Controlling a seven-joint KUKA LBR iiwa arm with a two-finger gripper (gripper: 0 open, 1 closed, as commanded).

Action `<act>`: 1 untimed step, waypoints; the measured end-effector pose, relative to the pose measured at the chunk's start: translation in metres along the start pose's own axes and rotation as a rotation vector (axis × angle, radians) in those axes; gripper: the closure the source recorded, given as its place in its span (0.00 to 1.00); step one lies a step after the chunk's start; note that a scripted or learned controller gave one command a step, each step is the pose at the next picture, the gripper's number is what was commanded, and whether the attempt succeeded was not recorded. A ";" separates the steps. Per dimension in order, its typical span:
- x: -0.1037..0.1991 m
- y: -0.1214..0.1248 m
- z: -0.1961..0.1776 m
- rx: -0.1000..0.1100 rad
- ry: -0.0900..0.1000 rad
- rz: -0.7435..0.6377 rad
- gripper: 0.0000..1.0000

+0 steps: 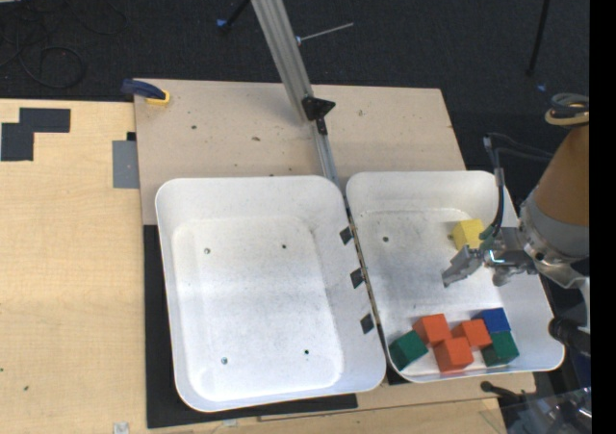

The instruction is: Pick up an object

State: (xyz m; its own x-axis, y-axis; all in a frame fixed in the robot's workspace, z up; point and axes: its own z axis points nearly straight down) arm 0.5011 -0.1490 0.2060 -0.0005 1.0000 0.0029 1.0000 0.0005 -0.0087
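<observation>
In the right bin [423,193], a yellow block [468,231] lies toward the right wall. My gripper [475,271] hovers just below and in front of it, reaching in from the right on the grey arm with its orange band [568,182]. Its fingers [459,268] stand apart with nothing between them. Along the bin's front edge lies a cluster of blocks: three orange blocks [453,352], a blue block [495,319] and two green blocks [408,349]. The gripper is well above this cluster and apart from it.
The left bin [252,288] lies beside the right one, with black clips [354,276] on the shared rim. A slanted aluminium rail [285,47] rises behind the bins. A blue-and-yellow clamp [146,91] sits at the board's far left corner.
</observation>
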 end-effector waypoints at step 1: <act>-0.001 0.001 -0.002 -0.006 -0.001 0.004 0.00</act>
State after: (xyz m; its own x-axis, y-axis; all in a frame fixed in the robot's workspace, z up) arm 0.5020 -0.1500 0.2085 0.0031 1.0000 0.0017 1.0000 -0.0031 -0.0027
